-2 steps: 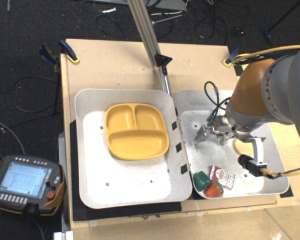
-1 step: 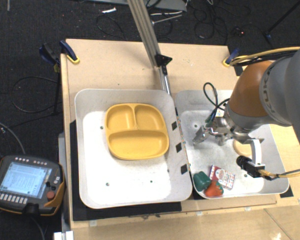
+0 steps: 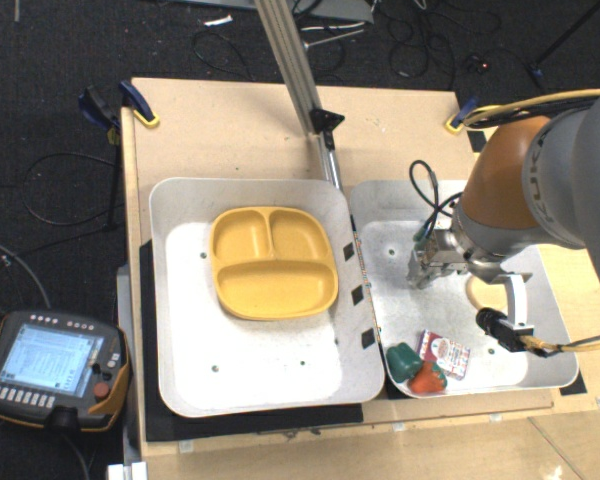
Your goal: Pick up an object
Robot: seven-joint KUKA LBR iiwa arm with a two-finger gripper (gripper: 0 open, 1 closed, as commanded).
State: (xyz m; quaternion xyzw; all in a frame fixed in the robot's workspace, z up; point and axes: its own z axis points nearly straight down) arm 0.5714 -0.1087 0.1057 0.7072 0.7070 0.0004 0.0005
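Observation:
In the right bin (image 3: 390, 238), a small heap of objects lies at the near edge: a green piece (image 3: 401, 360), a red piece (image 3: 428, 379) and a white and red packet (image 3: 446, 354). My gripper (image 3: 427, 268) hangs over the middle of the right bin, up and back from that heap, with bare bin floor under it. The wrist body hides the fingertips. A yellow divided plate (image 3: 275, 262) rests in the left bin (image 3: 180, 298).
A slanted metal pole (image 3: 295, 58) runs from the top of the view down to the divider between the bins. A teach pendant (image 3: 50, 368) lies on the floor at the lower left. Cables trail from my wrist across the right bin's right side.

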